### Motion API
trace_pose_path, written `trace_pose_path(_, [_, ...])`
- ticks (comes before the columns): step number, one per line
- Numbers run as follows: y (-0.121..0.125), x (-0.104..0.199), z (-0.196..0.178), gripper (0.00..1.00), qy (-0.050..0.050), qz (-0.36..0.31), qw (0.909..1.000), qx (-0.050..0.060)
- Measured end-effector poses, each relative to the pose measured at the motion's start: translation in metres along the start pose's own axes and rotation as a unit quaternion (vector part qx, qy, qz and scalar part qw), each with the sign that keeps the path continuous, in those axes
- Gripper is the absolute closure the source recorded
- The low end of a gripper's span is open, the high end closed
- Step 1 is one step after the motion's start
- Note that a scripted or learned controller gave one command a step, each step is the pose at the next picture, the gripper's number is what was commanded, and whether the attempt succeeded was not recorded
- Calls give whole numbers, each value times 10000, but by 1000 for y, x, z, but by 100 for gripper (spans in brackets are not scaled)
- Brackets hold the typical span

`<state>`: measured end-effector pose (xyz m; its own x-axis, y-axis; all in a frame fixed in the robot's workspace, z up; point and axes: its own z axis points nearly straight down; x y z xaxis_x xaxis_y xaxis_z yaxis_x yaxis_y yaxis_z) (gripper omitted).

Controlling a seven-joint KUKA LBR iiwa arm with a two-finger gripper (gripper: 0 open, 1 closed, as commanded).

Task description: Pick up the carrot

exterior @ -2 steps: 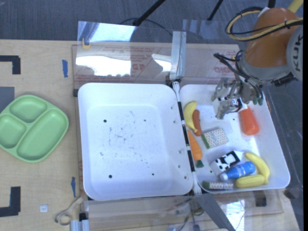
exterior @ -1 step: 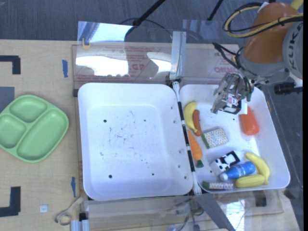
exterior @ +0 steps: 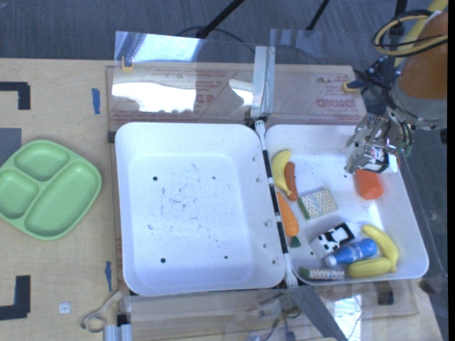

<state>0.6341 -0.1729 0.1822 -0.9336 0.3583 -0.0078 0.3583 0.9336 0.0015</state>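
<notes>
The carrot (exterior: 288, 217) is a slim orange stick with a green tip at its near end. It lies along the left wall of the right bin (exterior: 411, 226), just below a yellow banana (exterior: 281, 166). My gripper (exterior: 369, 163) hangs over the far right part of that bin, well to the right of the carrot and apart from it. Its fingers are spread open with nothing between them. Right under the gripper sits a squat orange object (exterior: 369, 184).
The right bin also holds a speckled block (exterior: 318, 203), a black-and-white toy (exterior: 334, 237), a blue bottle (exterior: 353, 251) and two more bananas (exterior: 379, 251). The left bin (exterior: 135, 148) is beside it. A green divided plate (exterior: 48, 188) rests on the bench at far left.
</notes>
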Motion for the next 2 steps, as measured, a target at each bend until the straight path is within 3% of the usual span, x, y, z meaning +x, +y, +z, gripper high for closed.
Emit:
trace_pose_path(1, [3,-22,18,100,-5,-687,9976,-4])
trace_pose_path(2, [-5,-6,12,100,17,-1081,9941,-4])
